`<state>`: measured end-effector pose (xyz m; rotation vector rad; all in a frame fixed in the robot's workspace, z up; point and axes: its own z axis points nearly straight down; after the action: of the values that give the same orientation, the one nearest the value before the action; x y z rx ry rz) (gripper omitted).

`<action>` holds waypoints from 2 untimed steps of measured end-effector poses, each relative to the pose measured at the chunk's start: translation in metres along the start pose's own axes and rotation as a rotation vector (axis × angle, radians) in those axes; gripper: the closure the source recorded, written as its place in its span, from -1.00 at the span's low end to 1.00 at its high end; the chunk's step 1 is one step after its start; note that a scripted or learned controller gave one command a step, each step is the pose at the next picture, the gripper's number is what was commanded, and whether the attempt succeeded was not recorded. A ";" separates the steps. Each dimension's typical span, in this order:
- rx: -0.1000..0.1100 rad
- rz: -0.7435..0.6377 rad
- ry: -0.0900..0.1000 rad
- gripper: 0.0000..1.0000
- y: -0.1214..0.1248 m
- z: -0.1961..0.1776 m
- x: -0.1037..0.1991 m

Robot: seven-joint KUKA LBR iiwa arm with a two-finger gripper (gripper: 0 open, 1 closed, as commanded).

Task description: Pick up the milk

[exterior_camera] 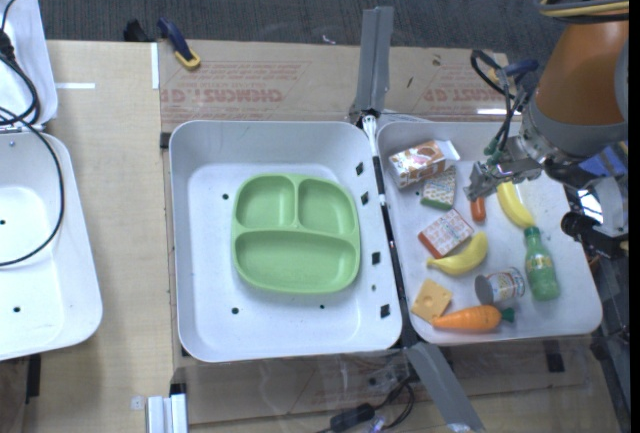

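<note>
Camera view: the gripper [487,179] is hanging over the right bin [580,321], toward its far edge; I cannot tell how its jaws stand. The milk [417,164] is lying by the bin's far-left corner, just left of the gripper, with bare floor behind it. Bananas [460,256], a bottle [541,266], a can [499,287] and a carrot [468,320] are crowding the near half. The plate [296,234] is sitting mid-floor in the left bin [200,321].

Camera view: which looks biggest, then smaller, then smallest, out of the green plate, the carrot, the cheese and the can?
1. Green plate, by far the largest.
2. Carrot.
3. Cheese and can look about alike, so I won't rank them.
</note>
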<state>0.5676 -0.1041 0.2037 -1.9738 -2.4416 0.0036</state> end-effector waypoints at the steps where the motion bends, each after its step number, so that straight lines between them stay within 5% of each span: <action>1: -0.003 -0.295 -0.002 1.00 0.034 -0.027 0.072; 2: -0.001 -0.406 -0.001 1.00 -0.003 -0.053 0.116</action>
<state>0.5404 0.0085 0.2565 -1.4413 -2.7905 0.0020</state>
